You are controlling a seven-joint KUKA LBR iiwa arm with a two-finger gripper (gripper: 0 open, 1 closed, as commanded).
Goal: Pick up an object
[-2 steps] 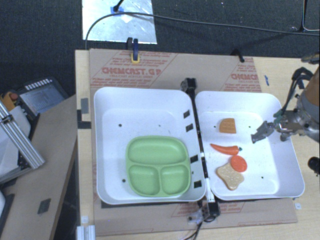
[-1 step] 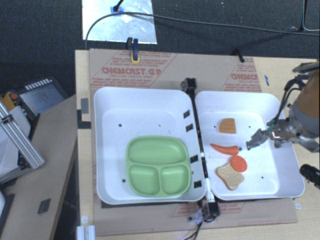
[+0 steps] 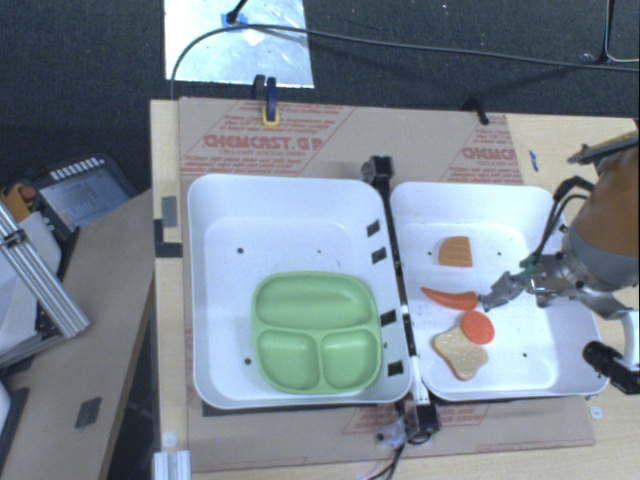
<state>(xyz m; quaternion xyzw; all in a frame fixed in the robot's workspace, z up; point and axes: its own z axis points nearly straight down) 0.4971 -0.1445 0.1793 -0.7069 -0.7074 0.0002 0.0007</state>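
Reaching in from the right, claw [image 3: 497, 295] low over the right bin [image 3: 520, 203], tip just beside the right end of the red chili pepper [image 3: 450, 297] and above the orange-red round slice [image 3: 477, 328]. Whether apart or together: cannot tell, too small and blurred. Nothing seen clamped. Likely aimed at the pepper, the nearest pickable item. Below the pepper, touching the slice, a toast-shaped piece [image 3: 460, 355]; above the pepper, well apart, an orange wedge [image 3: 455, 252]. Left of the pepper, past the divider, the left bin [image 3: 290, 203] with a green sectioned plate [image 3: 316, 330], probably parked as a drop-off.
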